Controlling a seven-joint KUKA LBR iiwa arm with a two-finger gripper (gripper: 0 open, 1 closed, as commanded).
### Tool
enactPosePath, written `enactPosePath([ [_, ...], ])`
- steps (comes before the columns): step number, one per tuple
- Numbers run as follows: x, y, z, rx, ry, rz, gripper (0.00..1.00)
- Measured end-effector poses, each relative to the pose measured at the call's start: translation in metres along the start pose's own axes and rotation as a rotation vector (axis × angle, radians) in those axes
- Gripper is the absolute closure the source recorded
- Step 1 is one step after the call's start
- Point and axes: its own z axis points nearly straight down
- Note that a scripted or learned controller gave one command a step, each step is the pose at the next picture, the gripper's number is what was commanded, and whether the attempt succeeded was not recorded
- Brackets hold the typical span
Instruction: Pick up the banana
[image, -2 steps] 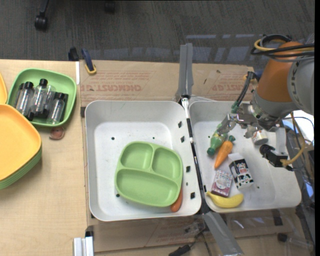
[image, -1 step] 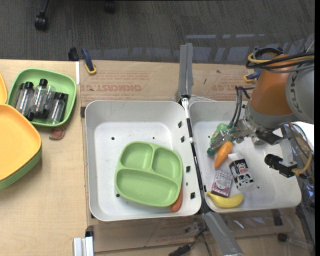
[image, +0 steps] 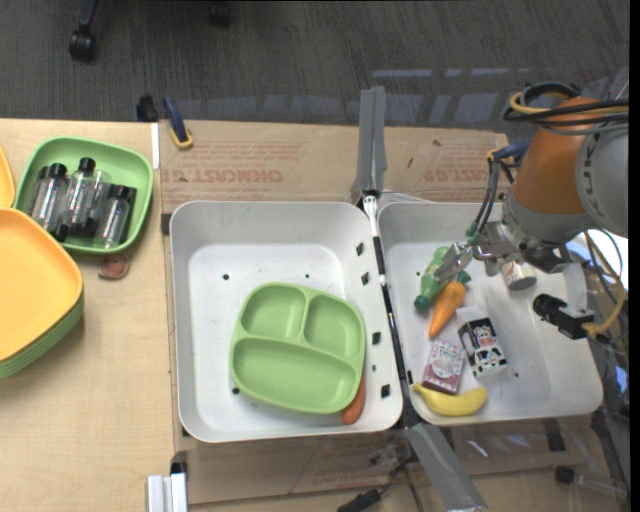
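1. two white bins are sitting side by side on the counter (image: 100, 440). the left bin (image: 200, 250) is holding a green plate (image: 298, 347) with three parts. an orange thing (image: 352, 410) is peeking out from under the plate's lower right edge.
2. the right bin (image: 560, 385) is holding the banana (image: 452, 401). the banana is lying in the near left corner of that bin, close to the front wall.
3. a pink packet (image: 443, 365) is lying just above the banana and looks to be touching it. a small black and white carton (image: 483, 347) is lying just beside the packet. the writing on both is too small to read.
4. a toy carrot (image: 445, 307) is lying further back in the right bin, next to a green toy (image: 438, 272).
5. the claw (image: 478, 250) is hanging over the back of the right bin, near the green toy and well apart from the banana. i cannot tell if it is clenched or released.
6. a green tray (image: 40, 160) is sitting on the far left of the counter, holding small bottles (image: 82, 203) with black caps. yellow plates (image: 35, 295) are piling up beside it.
7. brown cardboard (image: 270, 165) is lying behind the bins. red upside-down writing on it is looking like "chemcast".
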Motion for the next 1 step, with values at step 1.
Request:
enactPosePath([
  [1,0.0076,0.0108,-0.0301,0.0,0.0,-0.001,0.0],
])
